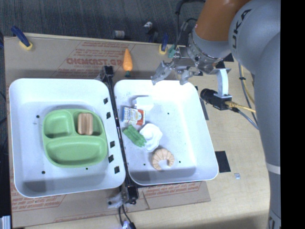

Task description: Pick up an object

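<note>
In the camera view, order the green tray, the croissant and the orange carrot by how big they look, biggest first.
1. green tray
2. croissant
3. orange carrot, which is slimmer. It lies farther from the camera, so this last gap is less sure.

1. The arm (259, 56) is a thick, rounded tube with a smooth, light-grey shell that catches soft highlights.
2. A broad orange band (217, 11) wraps it above the wrist, glossy and seamless.
3. Dark lettering (237, 25) of the maker's name runs along the grey shell beside the band; part of it curves out of sight.
4. Below the band sits a wrist ring (205, 49) of duller silver-grey metal.
5. The claw (172, 76) is small and built of pale metal pieces, with two slim, angular fingers (159, 75).
6. Thin black cables (183, 6) loop beside the wrist.
</note>
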Motion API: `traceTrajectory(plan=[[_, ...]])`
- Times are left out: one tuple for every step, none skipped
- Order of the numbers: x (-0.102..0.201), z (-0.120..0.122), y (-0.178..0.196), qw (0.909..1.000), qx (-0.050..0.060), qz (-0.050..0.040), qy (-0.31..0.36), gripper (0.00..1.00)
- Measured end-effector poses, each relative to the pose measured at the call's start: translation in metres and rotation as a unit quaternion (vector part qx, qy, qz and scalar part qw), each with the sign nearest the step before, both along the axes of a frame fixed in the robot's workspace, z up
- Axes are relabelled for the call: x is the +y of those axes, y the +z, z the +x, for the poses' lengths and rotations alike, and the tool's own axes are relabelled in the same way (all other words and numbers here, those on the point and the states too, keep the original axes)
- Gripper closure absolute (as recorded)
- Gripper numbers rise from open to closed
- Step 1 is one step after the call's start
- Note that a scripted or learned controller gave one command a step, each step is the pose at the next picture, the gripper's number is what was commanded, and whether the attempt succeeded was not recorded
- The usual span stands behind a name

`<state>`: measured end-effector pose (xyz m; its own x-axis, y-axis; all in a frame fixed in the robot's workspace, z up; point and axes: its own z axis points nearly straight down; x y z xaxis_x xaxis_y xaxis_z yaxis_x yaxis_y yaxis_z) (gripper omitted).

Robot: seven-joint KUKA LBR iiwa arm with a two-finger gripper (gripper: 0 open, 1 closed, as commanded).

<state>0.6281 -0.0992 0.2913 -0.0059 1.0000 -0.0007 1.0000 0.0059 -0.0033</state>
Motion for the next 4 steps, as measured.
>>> traceTrajectory(plan=[[-0.002, -0.071, -0.094, 1.0000, 0.001, 0.0002, 0.000, 0.00], [-0.017, -0.039, -0.099, 1.0000, 0.000, -0.0002, 0.001, 0.00], [-0.039, 0.019, -0.110, 1.0000, -0.001, 0.0004, 0.000, 0.00], [-0.038, -0.032, -0.185, 1.0000, 0.001, 0.0002, 0.000, 0.00]])
